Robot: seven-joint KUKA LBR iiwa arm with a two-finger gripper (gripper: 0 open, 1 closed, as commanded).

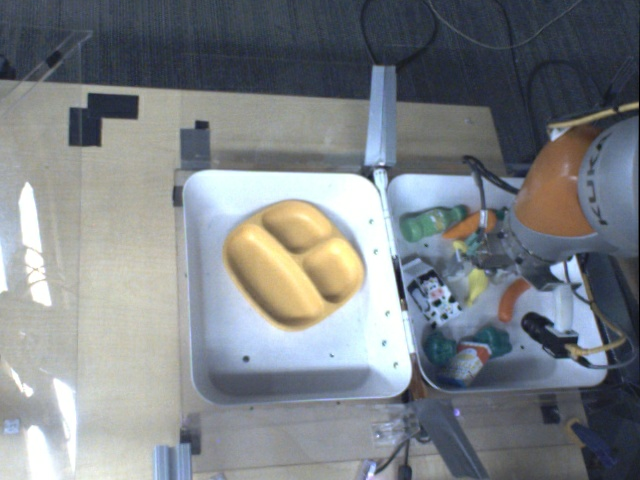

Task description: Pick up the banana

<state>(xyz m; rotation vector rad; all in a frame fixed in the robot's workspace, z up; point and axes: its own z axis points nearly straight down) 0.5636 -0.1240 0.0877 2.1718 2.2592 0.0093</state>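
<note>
The left bin (200, 298) holds 1 yellow tray (293, 263). In the right bin (580, 373), the small yellow banana (476, 287) lies at 6 o'clock from the tool (487, 258), whose state cannot be told.

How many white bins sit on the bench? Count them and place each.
2. The left bin holds a yellow three-compartment tray. The right bin adjoins it, holds the small cluttered items, and is partly covered by the arm.
</note>
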